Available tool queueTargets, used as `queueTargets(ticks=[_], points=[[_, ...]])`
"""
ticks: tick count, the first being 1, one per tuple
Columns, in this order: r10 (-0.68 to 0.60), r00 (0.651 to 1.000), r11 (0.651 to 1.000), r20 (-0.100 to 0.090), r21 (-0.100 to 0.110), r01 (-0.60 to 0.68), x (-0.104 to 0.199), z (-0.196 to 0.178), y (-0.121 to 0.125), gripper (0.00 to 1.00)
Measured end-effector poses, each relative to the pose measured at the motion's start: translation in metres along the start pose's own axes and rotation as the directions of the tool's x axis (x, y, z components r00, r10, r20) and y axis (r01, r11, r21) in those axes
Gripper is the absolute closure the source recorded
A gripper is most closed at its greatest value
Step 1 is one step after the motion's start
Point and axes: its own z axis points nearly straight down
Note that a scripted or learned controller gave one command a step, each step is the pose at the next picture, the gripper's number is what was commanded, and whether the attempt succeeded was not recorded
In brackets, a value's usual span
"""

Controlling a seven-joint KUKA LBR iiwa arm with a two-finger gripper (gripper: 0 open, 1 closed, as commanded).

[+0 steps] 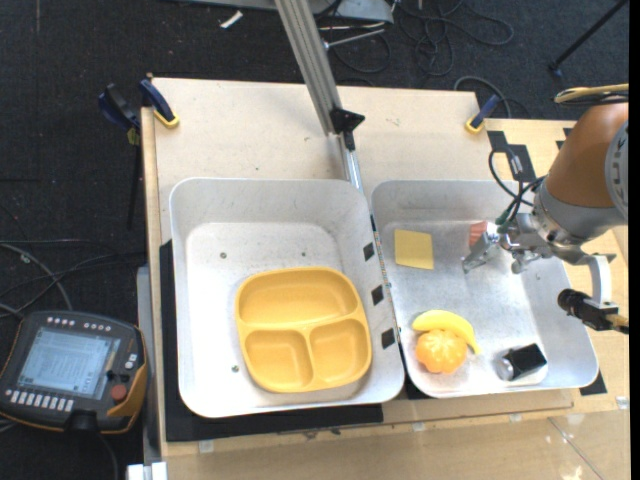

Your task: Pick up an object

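Observation:
The right bin (pixel 560 363) holds several objects. A flat yellow square (pixel 414 249) lies at its back left. A banana (pixel 446 325) rests against an orange (pixel 441 352) near the front left. A small black object (pixel 522 361) sits at the front right. A small reddish object (pixel 477 234) lies near the bin's back. My gripper (pixel 490 251) hangs low over the back of the right bin, just right of and beside the reddish object. I cannot see whether it touches it.
The left bin (pixel 200 218) holds a yellow divided tray (pixel 301 327). A slanted metal pole (pixel 312 53) rises from between the bins at the back. A teach pendant (pixel 70 368) lies on the floor at the left. Clamps (pixel 160 103) grip the bench's back corners.

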Motion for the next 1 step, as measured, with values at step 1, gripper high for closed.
queueTargets(ticks=[1], points=[[-0.001, 1.000, 1.000, 0.002, -0.006, 0.001, -0.0004, -0.0135, 0.0015, 1.00]])
